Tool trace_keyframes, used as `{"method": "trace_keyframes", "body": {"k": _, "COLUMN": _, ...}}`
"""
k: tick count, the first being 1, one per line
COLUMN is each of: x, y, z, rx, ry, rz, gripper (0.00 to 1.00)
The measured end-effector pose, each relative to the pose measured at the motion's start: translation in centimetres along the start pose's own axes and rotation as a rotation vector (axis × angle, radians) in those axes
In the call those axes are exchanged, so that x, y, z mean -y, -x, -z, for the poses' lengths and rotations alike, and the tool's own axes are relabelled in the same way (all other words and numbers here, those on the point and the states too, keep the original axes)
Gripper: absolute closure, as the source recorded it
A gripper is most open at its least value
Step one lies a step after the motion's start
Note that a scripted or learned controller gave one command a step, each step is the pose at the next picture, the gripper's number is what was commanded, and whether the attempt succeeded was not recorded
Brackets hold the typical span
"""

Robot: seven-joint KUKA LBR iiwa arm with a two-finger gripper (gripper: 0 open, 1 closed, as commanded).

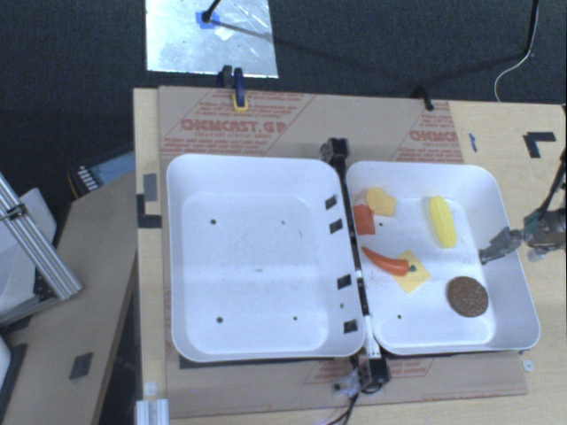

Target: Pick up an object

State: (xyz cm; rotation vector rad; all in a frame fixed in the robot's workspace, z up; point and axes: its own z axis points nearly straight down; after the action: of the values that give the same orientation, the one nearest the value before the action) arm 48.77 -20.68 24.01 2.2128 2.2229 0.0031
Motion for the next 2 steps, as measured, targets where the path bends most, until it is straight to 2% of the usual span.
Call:
{"method": "trace_keyframes", "body": {"k": 1, "x": 0.0, "y": 0.0, "z": 2.3, "rx": 0.0, "ry": 0.0, "rz": 0.001, "gripper": 0.0}}
{"method": "trace_keyframes", "body": {"k": 2, "x": -4.2, "y": -0.2, "z": -14.4, "rx": -0.003, "ry": -0.006, "rz": 0.002, "gripper": 0.0}}
